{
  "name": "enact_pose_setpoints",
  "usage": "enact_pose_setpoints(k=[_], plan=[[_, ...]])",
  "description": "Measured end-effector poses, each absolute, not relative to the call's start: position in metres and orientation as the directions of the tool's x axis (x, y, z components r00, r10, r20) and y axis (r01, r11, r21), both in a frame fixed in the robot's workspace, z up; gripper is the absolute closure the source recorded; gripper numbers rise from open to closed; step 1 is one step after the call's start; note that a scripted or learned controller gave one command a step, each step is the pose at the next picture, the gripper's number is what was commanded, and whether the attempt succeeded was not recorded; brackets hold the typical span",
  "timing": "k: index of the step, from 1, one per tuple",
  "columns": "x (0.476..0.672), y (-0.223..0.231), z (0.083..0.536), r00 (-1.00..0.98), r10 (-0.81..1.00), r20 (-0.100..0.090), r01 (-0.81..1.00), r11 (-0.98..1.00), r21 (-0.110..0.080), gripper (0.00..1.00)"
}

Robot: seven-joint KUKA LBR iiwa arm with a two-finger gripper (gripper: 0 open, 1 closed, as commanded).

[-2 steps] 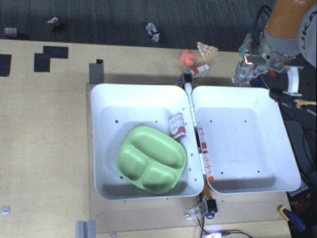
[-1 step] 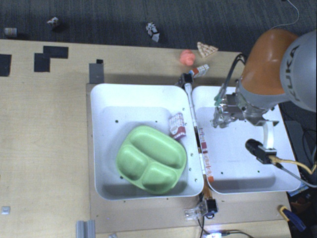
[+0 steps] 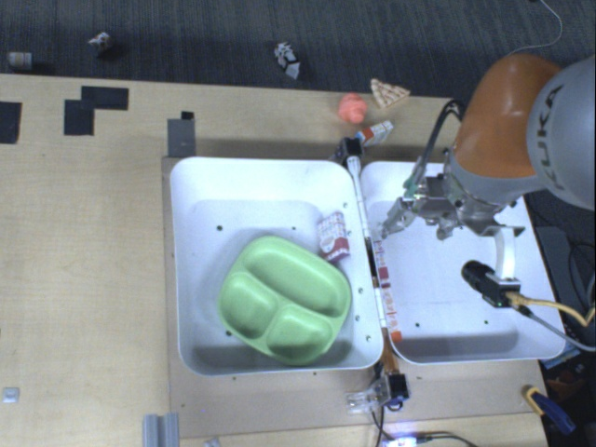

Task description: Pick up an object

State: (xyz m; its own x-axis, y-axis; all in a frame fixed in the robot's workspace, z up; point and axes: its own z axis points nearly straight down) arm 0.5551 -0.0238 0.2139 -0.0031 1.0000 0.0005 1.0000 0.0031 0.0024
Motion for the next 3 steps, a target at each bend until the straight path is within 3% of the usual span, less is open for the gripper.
enact_pose_setpoints(k=[1,2,3], plan=[[0.546,-0.111,0.114,-0.001,1.0,-0.001,1.0,0.001,-0.001,0.0],[0.547,-0.098,0.087,-0.003,1.0,-0.001,1.0,0.003,0.007,0.0],[0.506,-0.093,0.088,-0.002,1.0,-0.003,1.0,0.002,0.013,0.0]])
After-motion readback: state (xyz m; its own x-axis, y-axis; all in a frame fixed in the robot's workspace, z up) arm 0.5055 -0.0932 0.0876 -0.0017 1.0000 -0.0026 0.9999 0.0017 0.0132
